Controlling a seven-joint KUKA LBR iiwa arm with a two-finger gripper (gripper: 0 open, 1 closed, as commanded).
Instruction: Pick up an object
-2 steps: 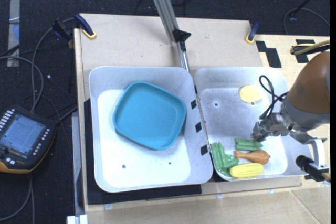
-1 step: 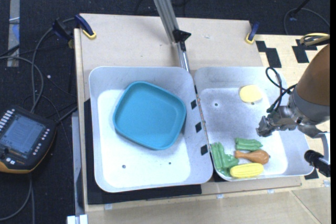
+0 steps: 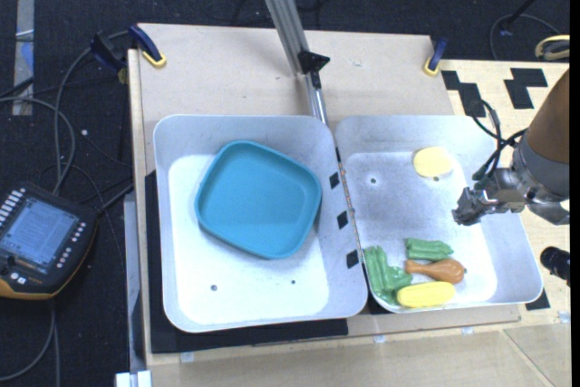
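Right bin [image 3: 507, 281], near edge: one yellow piece [image 3: 426, 295], one drumstick [image 3: 438, 268], two green pieces [image 3: 384, 272], bunched close together. Farther in, bare floor, then one yellow disc [image 3: 432, 162]. The pincer [image 3: 468, 208] hangs at the right wall; its grip cannot be told. Left bin [image 3: 181, 285] holds one blue plate [image 3: 259, 198].

So 2 bins side by side: left bin [image 3: 181, 285] has a plate [image 3: 259, 198] in it, right bin [image 3: 399, 186] has a round piece [image 3: 433, 162] at the back and 4 toy foods [image 3: 417, 272] clustered up front.
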